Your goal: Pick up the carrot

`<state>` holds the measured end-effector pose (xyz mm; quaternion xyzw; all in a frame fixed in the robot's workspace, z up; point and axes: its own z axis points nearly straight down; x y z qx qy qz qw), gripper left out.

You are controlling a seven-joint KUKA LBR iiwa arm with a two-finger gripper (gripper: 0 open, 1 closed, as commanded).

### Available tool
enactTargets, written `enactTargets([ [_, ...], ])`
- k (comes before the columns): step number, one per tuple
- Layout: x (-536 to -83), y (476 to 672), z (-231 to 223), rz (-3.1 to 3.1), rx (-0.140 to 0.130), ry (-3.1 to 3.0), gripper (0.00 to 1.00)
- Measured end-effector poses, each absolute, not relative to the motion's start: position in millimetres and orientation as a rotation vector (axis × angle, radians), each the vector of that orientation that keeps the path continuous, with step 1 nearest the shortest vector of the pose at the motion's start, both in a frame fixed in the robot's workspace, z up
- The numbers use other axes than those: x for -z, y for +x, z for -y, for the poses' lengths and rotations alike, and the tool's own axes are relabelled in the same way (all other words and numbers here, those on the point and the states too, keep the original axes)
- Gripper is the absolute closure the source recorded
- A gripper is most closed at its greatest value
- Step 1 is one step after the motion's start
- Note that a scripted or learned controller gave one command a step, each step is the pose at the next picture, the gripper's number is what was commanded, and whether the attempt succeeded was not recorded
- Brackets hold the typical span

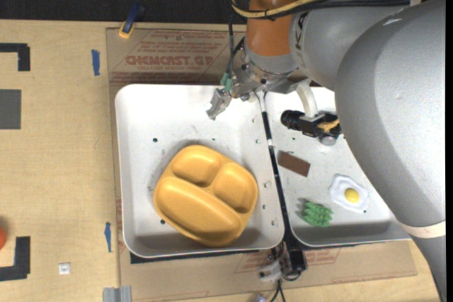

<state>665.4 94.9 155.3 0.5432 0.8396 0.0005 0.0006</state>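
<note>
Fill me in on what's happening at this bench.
A grey robot arm reaches in from the right. Its end effector is over the far end of the left bin, apart from the big yellow loaf-like thing lying there. The right bin holds a brown slab, a fried egg and a green piece. The end effector touches none of them.

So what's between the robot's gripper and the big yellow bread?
Nothing. The camera view shows just bare white floor of the left bin between the gripper and the yellow bread.
</note>
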Motion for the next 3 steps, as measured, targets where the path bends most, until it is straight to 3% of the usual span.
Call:
enactTargets([
  [1, -117, 633.3, -102, -2.515, -0.012, 1.876, 0.00],
  [2, -128, 634.4, -102, -2.513, -0.015, 1.871, 1.00],
  [3, -124, 653.5, -94, -2.661, -0.003, 1.664, 1.00],
])
